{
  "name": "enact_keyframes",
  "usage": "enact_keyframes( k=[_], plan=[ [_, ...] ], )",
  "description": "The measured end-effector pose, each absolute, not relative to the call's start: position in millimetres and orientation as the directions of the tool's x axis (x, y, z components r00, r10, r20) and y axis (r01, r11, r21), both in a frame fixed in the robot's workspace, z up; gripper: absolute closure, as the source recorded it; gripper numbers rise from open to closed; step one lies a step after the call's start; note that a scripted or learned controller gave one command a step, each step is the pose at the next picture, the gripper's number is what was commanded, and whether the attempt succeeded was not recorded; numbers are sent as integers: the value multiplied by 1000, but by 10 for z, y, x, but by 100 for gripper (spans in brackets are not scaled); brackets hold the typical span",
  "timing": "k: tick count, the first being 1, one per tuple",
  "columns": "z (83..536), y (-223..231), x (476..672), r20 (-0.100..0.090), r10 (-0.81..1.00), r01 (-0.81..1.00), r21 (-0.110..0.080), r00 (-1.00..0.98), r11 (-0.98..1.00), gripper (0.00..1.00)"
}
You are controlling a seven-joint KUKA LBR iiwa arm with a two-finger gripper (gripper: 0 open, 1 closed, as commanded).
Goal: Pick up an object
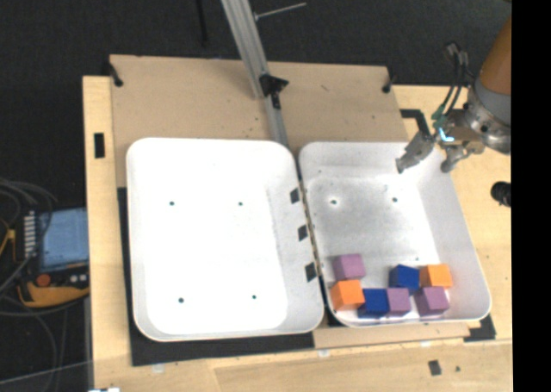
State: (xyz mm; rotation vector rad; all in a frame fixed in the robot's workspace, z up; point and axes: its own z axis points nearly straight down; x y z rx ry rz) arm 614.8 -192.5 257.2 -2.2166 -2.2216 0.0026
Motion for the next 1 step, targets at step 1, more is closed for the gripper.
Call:
enact_keyframes(
  k=[1],
  plan=[
    [2603, -1930, 6154, -2, 1000, 1000, 1, -4, 4, 0]
  ],
)
